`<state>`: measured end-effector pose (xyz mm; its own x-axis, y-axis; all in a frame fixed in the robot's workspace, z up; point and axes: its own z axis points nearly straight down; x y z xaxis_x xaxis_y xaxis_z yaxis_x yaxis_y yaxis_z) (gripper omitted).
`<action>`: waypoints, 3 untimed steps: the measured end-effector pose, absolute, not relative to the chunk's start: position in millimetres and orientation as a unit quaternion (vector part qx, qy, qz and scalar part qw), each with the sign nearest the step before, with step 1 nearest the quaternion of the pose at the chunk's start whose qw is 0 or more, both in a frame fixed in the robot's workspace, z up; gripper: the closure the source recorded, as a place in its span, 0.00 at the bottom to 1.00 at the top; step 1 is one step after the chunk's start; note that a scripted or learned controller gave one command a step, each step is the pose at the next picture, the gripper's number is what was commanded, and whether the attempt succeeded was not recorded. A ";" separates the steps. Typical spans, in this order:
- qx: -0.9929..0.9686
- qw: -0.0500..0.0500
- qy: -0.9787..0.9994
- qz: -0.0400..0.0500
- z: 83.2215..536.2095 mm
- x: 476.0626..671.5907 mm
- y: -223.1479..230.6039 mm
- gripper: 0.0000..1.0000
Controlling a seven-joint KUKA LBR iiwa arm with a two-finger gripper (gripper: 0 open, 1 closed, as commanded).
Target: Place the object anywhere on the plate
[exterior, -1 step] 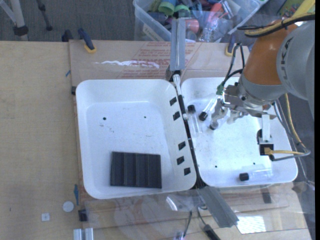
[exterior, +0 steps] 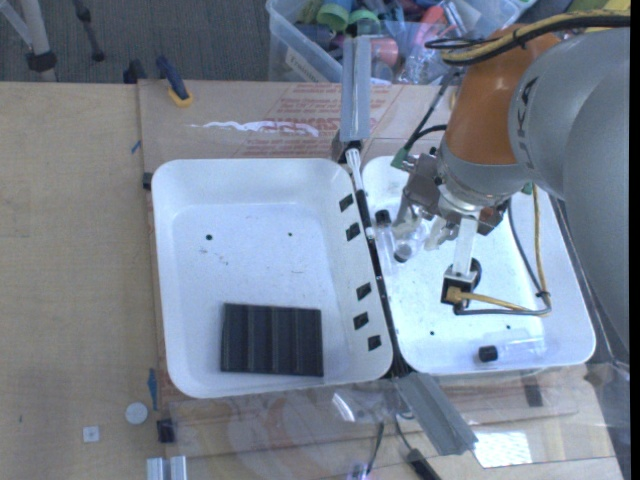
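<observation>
Black plate (exterior: 272,340) far from end effector (exterior: 428,236)

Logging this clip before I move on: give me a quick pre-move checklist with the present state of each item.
1. Target in place: dark ribbed plate lies flat in the left bin, front part. Ok.
2. Plate surface free to receive the object. Ok.
3. Gripper position: over the right bin, near the divider, not above the plate. Not ok for placing.
4. Object held between the fingers: something clear and glinting sits at the fingertips, too blurred to confirm. Cannot tell.
5. Other item: a small clear tube with dark cap lies in the right bin's front. Ok.
</observation>
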<state>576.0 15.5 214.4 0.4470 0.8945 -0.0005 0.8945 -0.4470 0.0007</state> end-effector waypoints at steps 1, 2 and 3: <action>0.882 0.000 0.470 0.000 258.0 564.7 70.0 1.00; 0.893 0.000 0.450 0.000 356.2 530.9 145.7 1.00; 0.973 0.000 0.231 0.002 402.1 486.1 202.0 1.00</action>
<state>486.1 202.0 402.1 0.8931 0.4498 0.0030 0.4498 -0.8931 0.0012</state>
